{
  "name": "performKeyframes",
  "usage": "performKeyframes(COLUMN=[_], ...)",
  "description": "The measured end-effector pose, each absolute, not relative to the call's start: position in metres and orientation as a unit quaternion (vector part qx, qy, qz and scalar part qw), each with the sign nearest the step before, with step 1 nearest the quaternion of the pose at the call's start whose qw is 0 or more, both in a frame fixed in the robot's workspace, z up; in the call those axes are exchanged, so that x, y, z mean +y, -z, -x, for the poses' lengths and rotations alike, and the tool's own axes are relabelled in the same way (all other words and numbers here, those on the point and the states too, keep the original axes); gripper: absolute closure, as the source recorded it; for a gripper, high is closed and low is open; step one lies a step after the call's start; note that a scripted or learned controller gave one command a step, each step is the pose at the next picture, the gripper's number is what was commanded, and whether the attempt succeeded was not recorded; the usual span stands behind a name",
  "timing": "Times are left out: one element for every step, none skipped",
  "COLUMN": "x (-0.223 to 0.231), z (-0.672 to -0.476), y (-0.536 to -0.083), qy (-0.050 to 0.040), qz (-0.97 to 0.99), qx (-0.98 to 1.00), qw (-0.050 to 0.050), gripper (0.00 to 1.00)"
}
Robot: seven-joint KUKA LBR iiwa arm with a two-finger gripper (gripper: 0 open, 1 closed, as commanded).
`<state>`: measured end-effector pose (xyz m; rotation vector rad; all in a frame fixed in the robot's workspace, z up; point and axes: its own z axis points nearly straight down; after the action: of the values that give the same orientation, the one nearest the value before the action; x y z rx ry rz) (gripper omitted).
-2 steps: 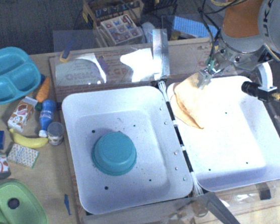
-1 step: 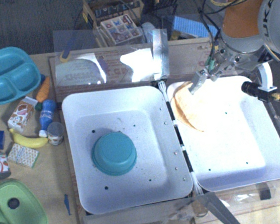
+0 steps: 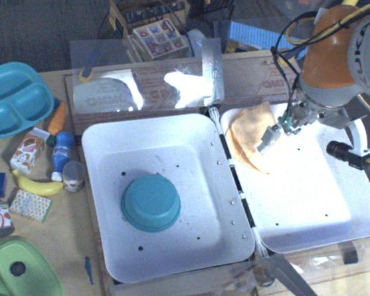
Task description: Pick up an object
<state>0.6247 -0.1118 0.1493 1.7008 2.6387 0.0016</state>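
Approach seems the step in hand: the tool (image 3: 269,139) hangs at the edge of a tan cloth (image 3: 249,137), soft and rumpled, lying in the right bin (image 3: 328,223) at its far-left corner. Whether its fingers are spread cannot be told. Next it must descend and pinch a fold.

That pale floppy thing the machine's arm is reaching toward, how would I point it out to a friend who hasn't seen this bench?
Start at the two white bins side by side and take the right bin. In its far left corner lies a tan cloth, crumpled against the wall, with the tool at its edge. It is soft and beige, unlike the round teal bowl in the left bin.
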Motion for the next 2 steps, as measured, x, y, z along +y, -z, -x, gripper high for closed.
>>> performKeyframes(x=[-0.102, -0.103], z=[-0.646, -0.647], y=[-0.090, -0.102], qy=[-0.0022, -0.0044], qz=[-0.511, -0.512], qx=[0.860, 0.859], qw=[0.004, 0.006], gripper=[0.00, 1.00])
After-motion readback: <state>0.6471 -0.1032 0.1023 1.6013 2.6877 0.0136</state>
